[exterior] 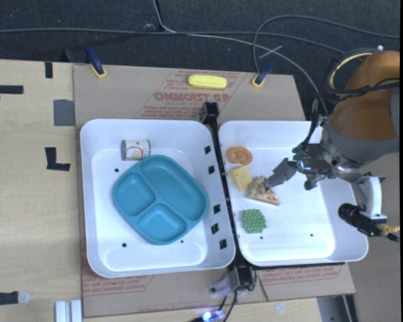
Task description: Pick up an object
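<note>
Grey pincer [277, 177] hangs over the right bin [322, 247], tip beside the pizza slice [263, 193]. Finger spacing cannot be determined; nothing visibly gripped.

Single fixed camera above the bench, looking down at a slant, far enough to take in both white bins [94, 200] side by side, arm [363, 119] entering from the right, its gripper [277, 177] over the right bin

Bright, even light; soft shadows, slight blur.
</note>
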Robot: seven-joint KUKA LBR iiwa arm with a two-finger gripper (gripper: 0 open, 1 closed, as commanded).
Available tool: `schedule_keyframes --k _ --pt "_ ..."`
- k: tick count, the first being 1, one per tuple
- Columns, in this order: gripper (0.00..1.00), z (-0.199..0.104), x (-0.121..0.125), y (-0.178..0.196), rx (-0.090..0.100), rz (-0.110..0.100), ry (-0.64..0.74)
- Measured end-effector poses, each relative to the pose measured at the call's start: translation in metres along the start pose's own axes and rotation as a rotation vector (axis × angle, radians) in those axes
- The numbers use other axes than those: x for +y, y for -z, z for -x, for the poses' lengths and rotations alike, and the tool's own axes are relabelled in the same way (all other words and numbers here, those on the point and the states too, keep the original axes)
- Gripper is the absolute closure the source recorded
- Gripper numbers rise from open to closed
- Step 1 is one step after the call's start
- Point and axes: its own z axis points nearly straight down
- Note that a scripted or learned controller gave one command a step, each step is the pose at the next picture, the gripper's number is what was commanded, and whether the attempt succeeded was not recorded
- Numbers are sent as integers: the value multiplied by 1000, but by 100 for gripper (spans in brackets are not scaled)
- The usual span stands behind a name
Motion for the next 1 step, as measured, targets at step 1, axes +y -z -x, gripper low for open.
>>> schedule_keyframes --k 1 --pt "0 0 2 6 -1 12 3"
